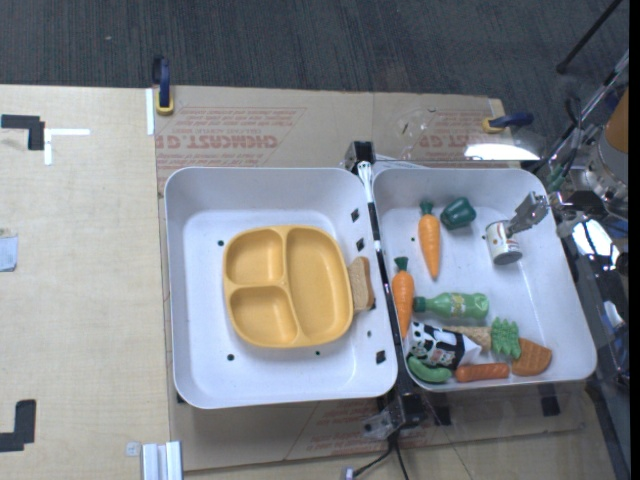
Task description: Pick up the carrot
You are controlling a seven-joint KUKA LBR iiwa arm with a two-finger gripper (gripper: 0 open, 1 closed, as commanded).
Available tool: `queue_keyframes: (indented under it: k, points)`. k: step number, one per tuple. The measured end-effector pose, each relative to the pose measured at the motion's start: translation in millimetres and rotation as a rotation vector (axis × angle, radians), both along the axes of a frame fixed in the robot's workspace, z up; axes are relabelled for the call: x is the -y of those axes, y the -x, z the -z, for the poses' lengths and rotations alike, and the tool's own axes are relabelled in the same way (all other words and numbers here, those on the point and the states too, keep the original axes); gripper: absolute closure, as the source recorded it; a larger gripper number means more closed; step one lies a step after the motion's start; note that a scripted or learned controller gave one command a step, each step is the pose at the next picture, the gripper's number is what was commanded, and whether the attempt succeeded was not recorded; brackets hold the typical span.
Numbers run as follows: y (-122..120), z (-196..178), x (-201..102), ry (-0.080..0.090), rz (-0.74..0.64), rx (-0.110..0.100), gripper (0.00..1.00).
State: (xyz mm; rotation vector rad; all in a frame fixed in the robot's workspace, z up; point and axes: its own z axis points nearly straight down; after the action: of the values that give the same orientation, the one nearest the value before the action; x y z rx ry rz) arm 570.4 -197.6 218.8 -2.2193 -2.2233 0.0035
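Two carrots lie in the right bin. One carrot rests in the upper middle, its green top pointing away from me. The other carrot lies along the bin's left wall, also with its green top at the far end. My gripper reaches in from the right over the bin's upper right part, well to the right of both carrots. A small silver cylinder sits just below and left of its tip. Neither carrot is touched by the gripper.
A green pepper lies next to the upper carrot. A green bottle, a black-and-white toy and other play food crowd the bin's near end. The left bin holds a yellow divided plate.
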Motion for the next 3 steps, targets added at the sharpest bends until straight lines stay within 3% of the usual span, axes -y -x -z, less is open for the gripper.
queue_keyframes:
  k: [1,2,3]
  points:
    - [1,73,-95,-0.002,0.043,0.001,0.0]
    - [-29,127,-70,0.0,0.192,0.001,0.0]
    - [-29,119,-70,0.001,0.188,-0.003,1.0]
